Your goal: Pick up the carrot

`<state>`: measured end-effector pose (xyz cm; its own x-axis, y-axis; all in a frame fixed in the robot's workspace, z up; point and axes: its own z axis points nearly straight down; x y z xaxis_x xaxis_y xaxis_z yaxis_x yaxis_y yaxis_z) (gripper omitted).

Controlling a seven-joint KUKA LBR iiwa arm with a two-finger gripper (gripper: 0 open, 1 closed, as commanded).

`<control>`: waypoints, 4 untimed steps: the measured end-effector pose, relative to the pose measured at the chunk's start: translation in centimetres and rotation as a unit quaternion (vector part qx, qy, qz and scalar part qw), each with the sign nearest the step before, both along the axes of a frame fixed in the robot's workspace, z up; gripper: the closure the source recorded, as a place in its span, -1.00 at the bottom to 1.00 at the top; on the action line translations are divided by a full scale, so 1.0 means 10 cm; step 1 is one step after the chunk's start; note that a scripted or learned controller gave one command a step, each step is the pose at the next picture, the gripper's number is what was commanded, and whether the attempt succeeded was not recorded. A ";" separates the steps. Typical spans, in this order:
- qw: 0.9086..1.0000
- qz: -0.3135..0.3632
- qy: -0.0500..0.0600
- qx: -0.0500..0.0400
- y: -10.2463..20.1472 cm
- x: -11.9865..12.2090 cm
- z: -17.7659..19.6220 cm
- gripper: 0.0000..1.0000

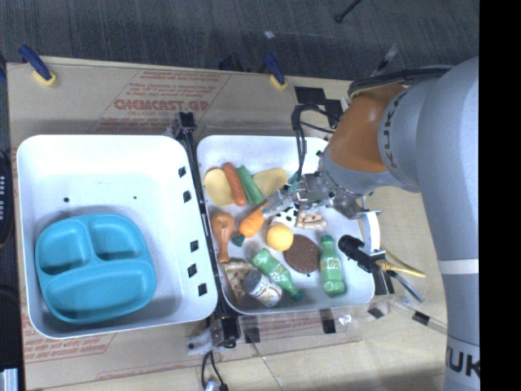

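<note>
The carrot [253, 219] is a short orange piece with a green end pointing down-left. It lies near the middle of the right bin [244, 147], between a red sausage and a yellow lemon. My gripper [299, 199] hangs low over the bin's right half, just right of the carrot and a little above a pizza slice [310, 217]. The wrist and its cables hide the gripper's tips. Nothing shows the carrot lifted; it rests among the other items.
The right bin is crowded: sausage [234, 184], green pod [250, 185], pale potato [216, 186], lemon [279, 236], brown patty [303, 255], two green bottles [330, 267], can [255, 284], drumstick [222, 230]. The left bin [98, 157] holds a blue divided tray [94, 265].
</note>
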<state>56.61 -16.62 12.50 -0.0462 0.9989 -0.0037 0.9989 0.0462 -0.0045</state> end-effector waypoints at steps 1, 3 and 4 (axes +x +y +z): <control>0.999 0.030 -0.015 -0.006 0.45 -0.09 -0.21 -1.00; 1.000 0.029 0.003 0.003 0.47 -0.90 -0.35 1.00; 0.998 -0.066 0.001 0.004 1.81 -0.89 0.68 1.00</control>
